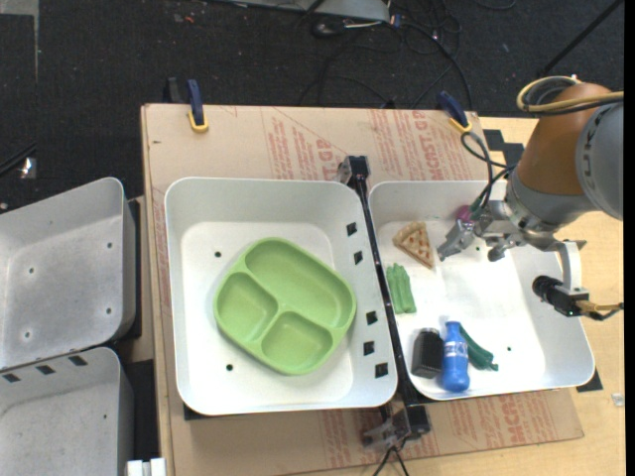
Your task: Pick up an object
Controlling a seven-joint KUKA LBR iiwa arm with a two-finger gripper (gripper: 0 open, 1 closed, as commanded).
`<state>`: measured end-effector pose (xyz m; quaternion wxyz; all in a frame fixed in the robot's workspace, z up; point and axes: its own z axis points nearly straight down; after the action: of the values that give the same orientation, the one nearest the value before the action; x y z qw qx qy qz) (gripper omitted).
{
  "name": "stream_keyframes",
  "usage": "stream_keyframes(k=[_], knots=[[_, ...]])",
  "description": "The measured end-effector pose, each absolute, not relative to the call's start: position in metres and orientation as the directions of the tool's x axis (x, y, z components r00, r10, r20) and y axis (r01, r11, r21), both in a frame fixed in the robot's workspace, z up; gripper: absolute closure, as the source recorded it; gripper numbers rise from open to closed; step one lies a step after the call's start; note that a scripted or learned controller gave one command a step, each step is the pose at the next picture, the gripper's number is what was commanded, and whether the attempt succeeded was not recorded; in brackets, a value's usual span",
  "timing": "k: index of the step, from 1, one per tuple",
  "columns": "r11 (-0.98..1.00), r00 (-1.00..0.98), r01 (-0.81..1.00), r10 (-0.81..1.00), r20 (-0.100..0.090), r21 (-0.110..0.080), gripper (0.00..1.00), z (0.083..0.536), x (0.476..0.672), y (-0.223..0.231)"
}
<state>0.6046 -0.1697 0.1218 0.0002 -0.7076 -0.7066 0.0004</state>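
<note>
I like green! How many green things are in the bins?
3: a green plate in the left bin; a green bundle and a green strip in the right bin. The arm may hide more.

- Right bin (556,365): open floor in the middle and along the right side.
- Near edge crowded: blue bottle (454,355), black block (428,352), dark green piece (479,352).
- Left wall: green strip (401,288); waffle wedge (417,242) behind it.
- Left bin (198,216): green divided plate (285,305) takes the centre, margins free.
</note>
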Motion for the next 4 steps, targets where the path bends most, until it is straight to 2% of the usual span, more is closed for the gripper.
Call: stream_keyframes(k=[1,3,4], knots=[[-0.001,0.001,1.000,1.000,-0.001,0.001,1.00,0.134,0.605,-0.170],[0.002,-0.002,1.000,1.000,-0.001,0.004,1.00,0.212,0.612,-0.166],[0.006,-0.006,1.000,1.000,0.001,-0.002,1.00,0.205,0.599,-0.113]])
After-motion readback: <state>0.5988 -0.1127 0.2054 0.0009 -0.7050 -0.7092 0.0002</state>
